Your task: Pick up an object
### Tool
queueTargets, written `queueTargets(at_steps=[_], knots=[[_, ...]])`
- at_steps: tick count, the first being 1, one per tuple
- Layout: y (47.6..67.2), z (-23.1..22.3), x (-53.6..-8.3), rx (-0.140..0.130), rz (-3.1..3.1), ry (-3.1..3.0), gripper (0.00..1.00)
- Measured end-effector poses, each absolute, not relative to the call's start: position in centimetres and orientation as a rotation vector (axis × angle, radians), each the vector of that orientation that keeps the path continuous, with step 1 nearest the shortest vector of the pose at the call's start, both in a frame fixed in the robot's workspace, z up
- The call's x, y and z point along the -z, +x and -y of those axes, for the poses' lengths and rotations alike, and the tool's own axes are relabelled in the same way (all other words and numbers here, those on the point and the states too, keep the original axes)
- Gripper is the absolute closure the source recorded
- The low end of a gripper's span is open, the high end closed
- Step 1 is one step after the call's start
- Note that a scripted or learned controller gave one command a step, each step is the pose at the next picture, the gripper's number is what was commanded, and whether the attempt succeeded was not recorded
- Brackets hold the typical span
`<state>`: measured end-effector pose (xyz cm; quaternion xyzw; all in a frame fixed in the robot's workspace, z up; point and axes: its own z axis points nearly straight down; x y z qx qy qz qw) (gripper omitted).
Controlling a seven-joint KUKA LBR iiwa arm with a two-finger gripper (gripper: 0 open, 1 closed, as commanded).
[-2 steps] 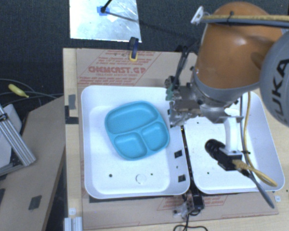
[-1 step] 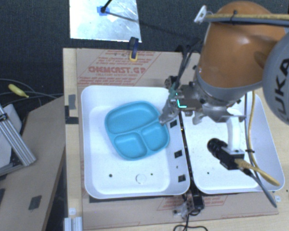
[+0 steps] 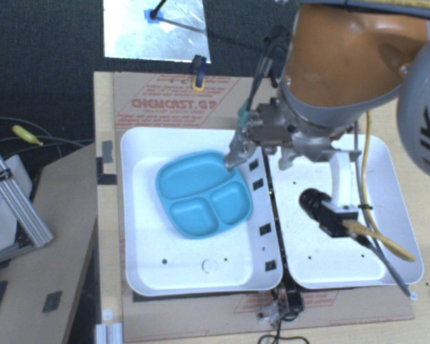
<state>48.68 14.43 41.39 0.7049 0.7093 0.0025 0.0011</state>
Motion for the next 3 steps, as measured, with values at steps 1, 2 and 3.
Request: queueTargets(at_steps=[1, 2, 3], knots=[[50.7, -16.5, -52.6, -0.021, -2.224, 2.21, 0.0], [52.4, -13.2, -48.2, 0.0, -2.219, 2.223, 0.0], [53.3, -8.6, -37.8, 0.01, -2.219, 2.228, 0.0]])
